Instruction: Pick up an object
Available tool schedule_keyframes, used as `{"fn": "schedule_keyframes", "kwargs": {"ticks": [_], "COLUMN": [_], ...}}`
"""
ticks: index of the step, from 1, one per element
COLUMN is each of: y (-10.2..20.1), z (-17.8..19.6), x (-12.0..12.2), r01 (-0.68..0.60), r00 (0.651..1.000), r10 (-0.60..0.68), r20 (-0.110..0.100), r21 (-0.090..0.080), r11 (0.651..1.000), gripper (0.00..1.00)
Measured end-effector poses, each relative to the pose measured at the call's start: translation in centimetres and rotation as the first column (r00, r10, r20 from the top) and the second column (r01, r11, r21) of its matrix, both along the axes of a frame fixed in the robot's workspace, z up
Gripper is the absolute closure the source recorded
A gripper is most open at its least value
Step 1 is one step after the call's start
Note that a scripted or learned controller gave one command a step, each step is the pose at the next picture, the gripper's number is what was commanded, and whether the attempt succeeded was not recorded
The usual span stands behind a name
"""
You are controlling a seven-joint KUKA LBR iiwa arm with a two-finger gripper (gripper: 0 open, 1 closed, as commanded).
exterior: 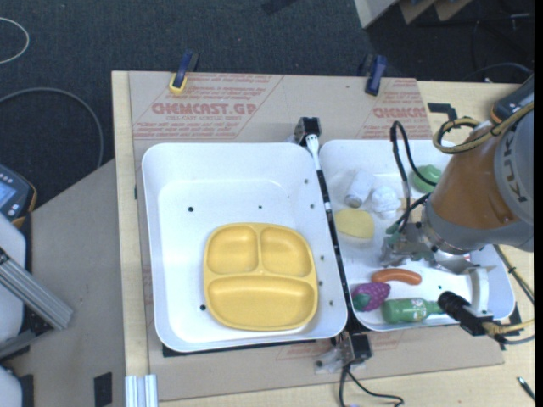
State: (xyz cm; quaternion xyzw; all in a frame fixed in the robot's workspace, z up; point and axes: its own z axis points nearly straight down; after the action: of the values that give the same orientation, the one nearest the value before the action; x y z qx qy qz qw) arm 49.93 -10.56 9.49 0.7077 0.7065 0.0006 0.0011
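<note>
In the right bin (339,155) my gripper (395,248) hangs low, just above an orange-red sausage-shaped toy (396,276). A pale yellow object (355,224) lies to the gripper's left. Purple toy grapes (372,293) and a green bottle-shaped toy (407,310) rest near the bin's front wall. A white object (361,189) sits further back, and a green item (428,175) is partly hidden behind the arm. Nothing can be seen held in the gripper.
The left bin (170,185) holds a yellow divided plate (259,275). A black rail (322,202) runs between the two bins. The arm's orange band (471,189) covers the right bin's back right part.
</note>
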Motion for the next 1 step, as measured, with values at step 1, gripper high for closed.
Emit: {"fn": "schedule_keyframes", "kwargs": {"ticks": [1], "y": [8.59], "z": [9.49], "x": [-1.31], "r01": [-0.011], "r00": [1.0], "r10": [0.011], "r20": [0.006], "r21": [0.003], "r11": [1.0], "gripper": [1.0]}}
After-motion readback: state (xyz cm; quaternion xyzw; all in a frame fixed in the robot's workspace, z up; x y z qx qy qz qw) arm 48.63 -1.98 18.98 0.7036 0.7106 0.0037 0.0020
